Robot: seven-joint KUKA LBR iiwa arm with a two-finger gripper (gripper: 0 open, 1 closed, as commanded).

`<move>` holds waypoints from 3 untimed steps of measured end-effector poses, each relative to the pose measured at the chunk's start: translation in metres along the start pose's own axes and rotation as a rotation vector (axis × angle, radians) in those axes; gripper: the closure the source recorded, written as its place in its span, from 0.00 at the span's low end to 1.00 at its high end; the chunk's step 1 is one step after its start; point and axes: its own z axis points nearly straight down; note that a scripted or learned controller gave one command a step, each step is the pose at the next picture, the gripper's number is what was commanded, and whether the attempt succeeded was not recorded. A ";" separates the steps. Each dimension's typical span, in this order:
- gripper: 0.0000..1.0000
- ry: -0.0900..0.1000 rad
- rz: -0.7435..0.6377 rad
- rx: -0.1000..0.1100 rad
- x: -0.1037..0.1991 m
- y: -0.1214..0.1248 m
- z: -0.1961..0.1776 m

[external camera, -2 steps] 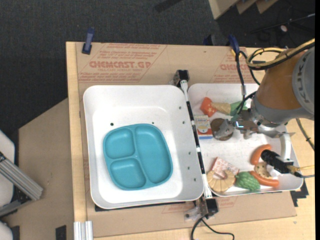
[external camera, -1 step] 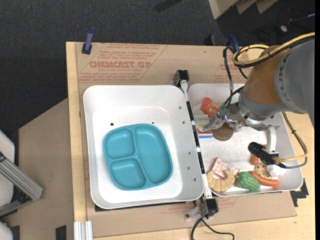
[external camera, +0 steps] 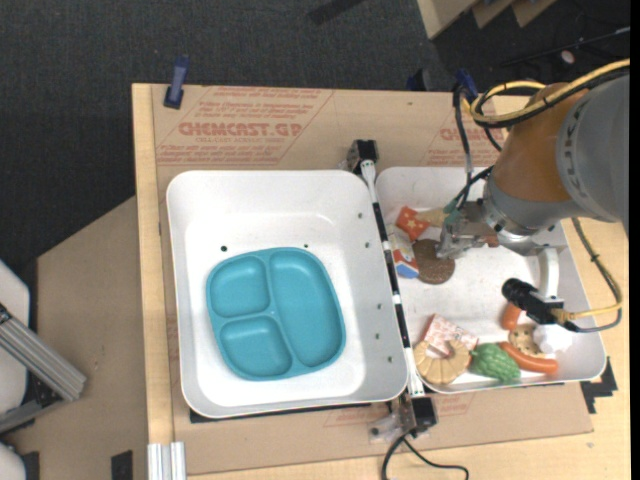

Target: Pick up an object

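The gripper [external camera: 447, 248], its grip state impossible to tell, hovers mid-right over a brown cookie [external camera: 433, 265], likely light, rigid, best pinched across its edges.

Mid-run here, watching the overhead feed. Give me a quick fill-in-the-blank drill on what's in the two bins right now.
1. The teal divided plate lies in the ____ bin of the view.
2. That plate has ____ compartments.
3. The gripper is down in the right bin, just above a round ____ item.
4. The green leafy toy lies near that bin's ____ edge.

Missing words: left; three; brown; front
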 end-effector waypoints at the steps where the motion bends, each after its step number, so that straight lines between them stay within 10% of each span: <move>1: 1.00 0.006 0.003 0.017 -0.035 -0.039 0.011; 2: 1.00 0.001 -0.002 0.004 -0.049 0.017 -0.025; 3: 1.00 0.006 0.000 0.015 -0.032 -0.029 -0.051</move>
